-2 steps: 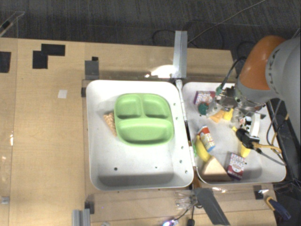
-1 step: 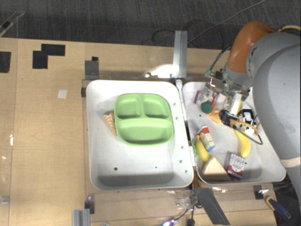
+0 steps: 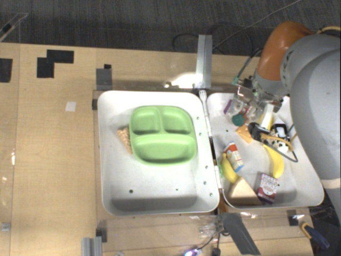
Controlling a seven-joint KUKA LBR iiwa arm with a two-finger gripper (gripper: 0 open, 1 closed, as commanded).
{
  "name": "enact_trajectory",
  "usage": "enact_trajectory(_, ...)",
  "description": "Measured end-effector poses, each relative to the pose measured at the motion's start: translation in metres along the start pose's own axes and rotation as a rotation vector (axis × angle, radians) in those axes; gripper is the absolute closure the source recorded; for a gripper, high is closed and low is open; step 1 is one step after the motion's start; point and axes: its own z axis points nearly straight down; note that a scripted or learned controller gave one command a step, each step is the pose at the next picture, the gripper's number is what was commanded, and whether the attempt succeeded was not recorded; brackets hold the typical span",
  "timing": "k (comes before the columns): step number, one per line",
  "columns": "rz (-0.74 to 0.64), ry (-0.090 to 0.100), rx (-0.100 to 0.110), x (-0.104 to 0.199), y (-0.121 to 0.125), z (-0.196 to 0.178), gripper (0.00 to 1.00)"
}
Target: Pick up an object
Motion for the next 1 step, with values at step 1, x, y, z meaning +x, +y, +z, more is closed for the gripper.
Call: enact_trajectory(1,-0.128,-0.001,-0.025,0.0547,-0.0217,-0.0782,1.0)
